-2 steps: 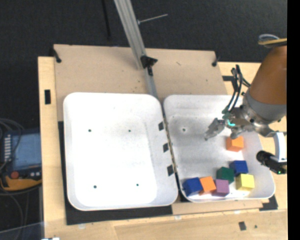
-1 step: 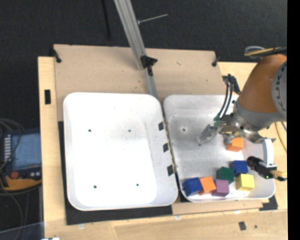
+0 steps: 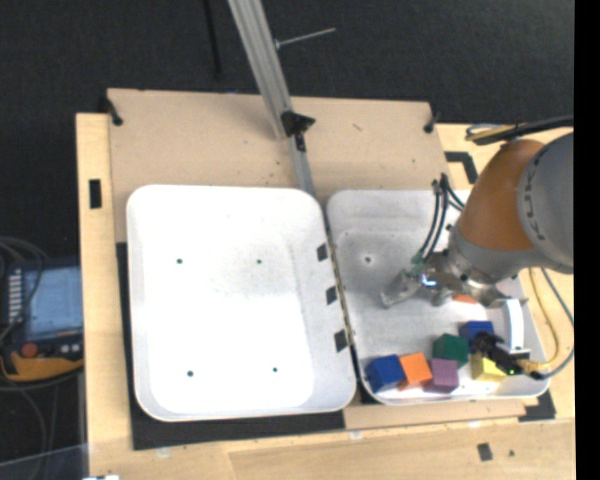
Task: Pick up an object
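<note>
Several small blocks lie along the near edge of the right bin (image 3: 380, 223): a blue block (image 3: 384, 371), an orange block (image 3: 416, 368), a purple block (image 3: 445, 373), a green block (image 3: 450, 348), a yellow block (image 3: 487, 367) and another blue block (image 3: 476, 330). My gripper (image 3: 405, 290) hangs over the middle of the right bin, just beyond the blocks, pointing left. A silver finger (image 3: 395, 294) shows, with nothing visible held in it. The grey and orange arm covers the bin's right side.
The left bin (image 3: 230, 298) sits beside the right one, with clips along the shared edge. A slanted metal pole (image 3: 265, 63) rises behind the bins. Cables and a small screen device (image 3: 45, 308) lie off the bench's left side.
</note>
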Controlling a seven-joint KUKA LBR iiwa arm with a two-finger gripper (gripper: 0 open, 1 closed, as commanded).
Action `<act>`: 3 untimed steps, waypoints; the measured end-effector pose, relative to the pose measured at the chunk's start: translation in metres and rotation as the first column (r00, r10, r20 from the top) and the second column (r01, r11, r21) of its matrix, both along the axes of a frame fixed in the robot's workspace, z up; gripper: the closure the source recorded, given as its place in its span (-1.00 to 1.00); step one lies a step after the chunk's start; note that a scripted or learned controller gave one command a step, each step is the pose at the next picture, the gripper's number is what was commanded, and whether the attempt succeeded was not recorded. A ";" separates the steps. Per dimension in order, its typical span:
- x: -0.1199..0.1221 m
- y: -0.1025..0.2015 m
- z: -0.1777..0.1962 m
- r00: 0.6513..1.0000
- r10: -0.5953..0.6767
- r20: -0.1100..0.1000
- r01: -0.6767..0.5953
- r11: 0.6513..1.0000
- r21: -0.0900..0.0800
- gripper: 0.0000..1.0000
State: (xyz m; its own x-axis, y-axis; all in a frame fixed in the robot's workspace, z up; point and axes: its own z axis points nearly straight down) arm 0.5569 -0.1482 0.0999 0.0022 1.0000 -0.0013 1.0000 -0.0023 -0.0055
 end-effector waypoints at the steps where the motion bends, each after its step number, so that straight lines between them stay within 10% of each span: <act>1: 0.001 0.000 -0.002 1.000 -0.001 0.007 0.001 1.000 0.002 -1.00; 2: 0.002 -0.001 0.010 1.000 -0.008 0.011 0.008 1.000 0.003 1.00; 3: 0.000 0.000 0.073 1.000 0.005 0.013 -0.005 1.000 0.000 1.00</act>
